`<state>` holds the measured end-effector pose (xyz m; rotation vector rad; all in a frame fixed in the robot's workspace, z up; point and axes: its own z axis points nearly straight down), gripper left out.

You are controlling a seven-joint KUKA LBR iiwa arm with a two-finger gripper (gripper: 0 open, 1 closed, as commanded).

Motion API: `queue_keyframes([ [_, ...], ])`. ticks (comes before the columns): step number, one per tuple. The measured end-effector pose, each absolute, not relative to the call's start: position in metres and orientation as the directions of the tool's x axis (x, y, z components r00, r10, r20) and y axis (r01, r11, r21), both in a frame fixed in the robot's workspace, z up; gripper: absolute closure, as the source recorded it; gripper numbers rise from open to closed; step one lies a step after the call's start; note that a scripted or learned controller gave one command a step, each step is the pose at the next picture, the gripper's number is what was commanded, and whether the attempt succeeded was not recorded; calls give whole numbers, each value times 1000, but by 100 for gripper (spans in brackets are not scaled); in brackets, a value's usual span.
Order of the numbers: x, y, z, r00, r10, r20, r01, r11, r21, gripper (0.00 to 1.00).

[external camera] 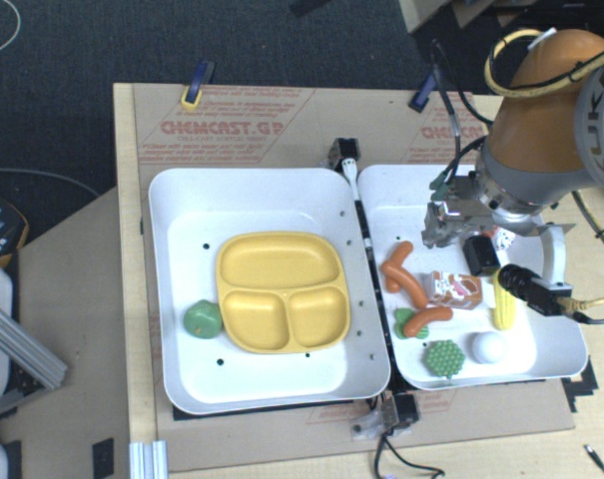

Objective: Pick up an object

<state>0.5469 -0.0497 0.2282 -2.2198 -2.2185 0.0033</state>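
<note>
Camera view, bench: a cardboard-covered bench (pixel 282 118) carries two shallow white bins side by side.
Left bin: the left bin (pixel 177 203) holds a yellow divided tray (pixel 282 289) lying flat near its middle, with a small green round object (pixel 204 318) just beside the tray's lower left corner.
Right bin: the right bin (pixel 551 352) holds the small objects of the task.
Objects: two orange sausage-like pieces (pixel 403 272) lie crossed near the bin's left side; a third orange piece with a green end (pixel 424 319) lies below them; a brown and white packet-like item (pixel 455 289) sits just right of the sausages.
More objects: a green bumpy ball (pixel 443 357) rests near the front wall, a white ball (pixel 489 347) just right of it, and a yellow corn-like piece (pixel 504 305) stands above the white ball.
Arm: the grey arm with its orange band (pixel 551 98) reaches in from the right, over the back part of the right bin.
Pincer: the pincer (pixel 449 223) hangs above the bin's back half, up and right of the sausages; whether its tips are apart or together cannot be told, and no object is seen between them.
</note>
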Motion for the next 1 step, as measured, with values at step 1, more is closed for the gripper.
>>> queue_keyframes([
  [1,561,-51,215,0,1000,-1,1000,0,0,100],
])
